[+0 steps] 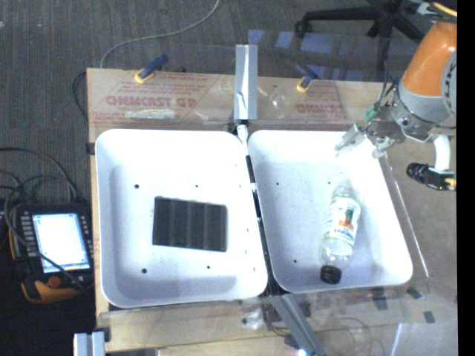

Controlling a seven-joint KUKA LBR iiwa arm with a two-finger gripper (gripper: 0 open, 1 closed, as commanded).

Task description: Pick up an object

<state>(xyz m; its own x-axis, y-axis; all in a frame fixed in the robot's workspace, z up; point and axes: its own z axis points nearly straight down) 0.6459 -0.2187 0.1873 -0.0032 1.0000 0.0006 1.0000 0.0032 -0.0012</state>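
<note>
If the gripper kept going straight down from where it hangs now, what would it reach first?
Most likely the bare floor of the right bin near its far right corner. The gripper hangs apart from the bottle, though depth is uncertain.

Arm [434, 73] runs off the frame at three o'clock; gripper [364, 138] too small to read its fingers' gap.

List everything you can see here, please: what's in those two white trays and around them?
Bins: 2, white, side by side on the bench; left, right.
Mat: 1, black ribbed, flat in the left bin.
Bottle: 1, clear with black cap, lying in the right bin.
Clamps: 2, blue and yellow, at the bench's far edge.
Handheld screen: 1, orange-cased, on the floor at left.
Arm: 1, grey and orange, at right; gripper above the right bin's far corner.
</note>
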